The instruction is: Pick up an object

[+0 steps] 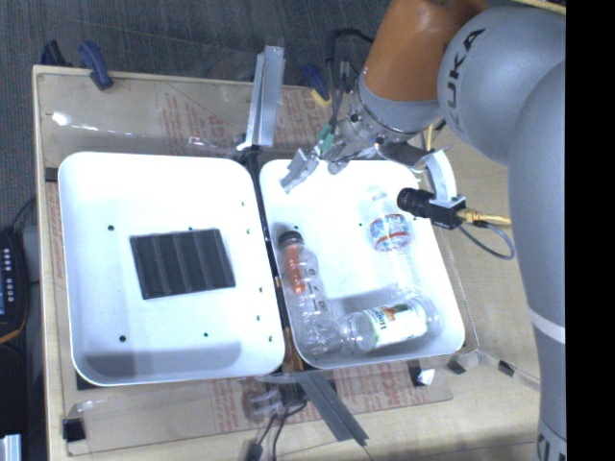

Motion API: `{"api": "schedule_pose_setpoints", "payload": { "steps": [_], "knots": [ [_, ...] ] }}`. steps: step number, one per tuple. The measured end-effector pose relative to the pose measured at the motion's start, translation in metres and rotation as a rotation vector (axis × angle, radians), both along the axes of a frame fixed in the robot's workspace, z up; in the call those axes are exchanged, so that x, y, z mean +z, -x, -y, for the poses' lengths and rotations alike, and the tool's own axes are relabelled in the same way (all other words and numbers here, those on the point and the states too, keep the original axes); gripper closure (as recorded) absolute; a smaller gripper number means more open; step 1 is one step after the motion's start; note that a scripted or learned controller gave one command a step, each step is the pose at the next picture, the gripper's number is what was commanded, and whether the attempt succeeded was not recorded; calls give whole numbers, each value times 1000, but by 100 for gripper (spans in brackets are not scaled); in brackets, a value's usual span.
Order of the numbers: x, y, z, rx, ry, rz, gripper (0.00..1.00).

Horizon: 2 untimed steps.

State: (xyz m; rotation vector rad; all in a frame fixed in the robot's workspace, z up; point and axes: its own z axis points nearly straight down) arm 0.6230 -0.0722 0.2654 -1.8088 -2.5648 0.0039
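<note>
While the gripper (306, 167) hangs at the right bin's (452, 286) far-left corner, its state impossible to tell, it should drop squarely over a clear bottle (388, 227) lying mid-bin, away from the walls.

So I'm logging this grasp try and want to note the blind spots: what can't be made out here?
- Gripper, camera view: small and blurred over the right bin's top left corner; open or shut is unclear.
- Clear bottles at the bin's bottom edge: see-through and overlapping, so their outlines merge.
- Green-labelled bottle: label print too small to read.
- Arm: cut off by the top edge.
</note>
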Motion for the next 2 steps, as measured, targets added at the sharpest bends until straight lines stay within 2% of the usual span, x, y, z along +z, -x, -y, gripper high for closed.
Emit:
{"api": "schedule_pose_setpoints", "payload": {
  "steps": [1,2],
  "knots": [
    [-136,43,47,-120,0,-3,0],
    [-174,38,56,-156,0,-2,0]
  ]
}}
